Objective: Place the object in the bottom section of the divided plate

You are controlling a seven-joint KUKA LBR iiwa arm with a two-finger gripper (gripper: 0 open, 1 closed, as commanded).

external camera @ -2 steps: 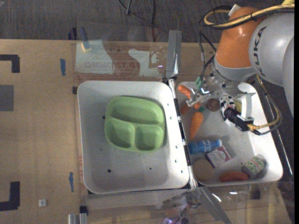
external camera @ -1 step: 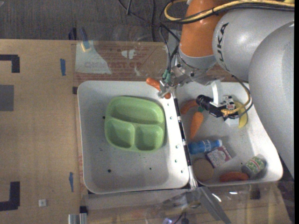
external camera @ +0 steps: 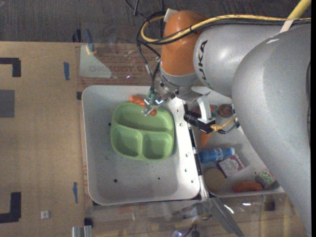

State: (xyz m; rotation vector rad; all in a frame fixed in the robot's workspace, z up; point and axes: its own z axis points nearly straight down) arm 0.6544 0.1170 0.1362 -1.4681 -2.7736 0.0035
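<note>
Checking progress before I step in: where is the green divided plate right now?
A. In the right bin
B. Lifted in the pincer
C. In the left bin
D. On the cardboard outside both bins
C: the green plate lies flat on the floor of the left bin, while the right bin holds a blue bottle and other small items.

2 bins on bench (external camera: 44,147). Divided plate (external camera: 143,131) in left bin (external camera: 133,181). Bottle (external camera: 216,154), packet (external camera: 230,165) in right bin (external camera: 224,189). My jaws hang over plate's upper edge.
</note>
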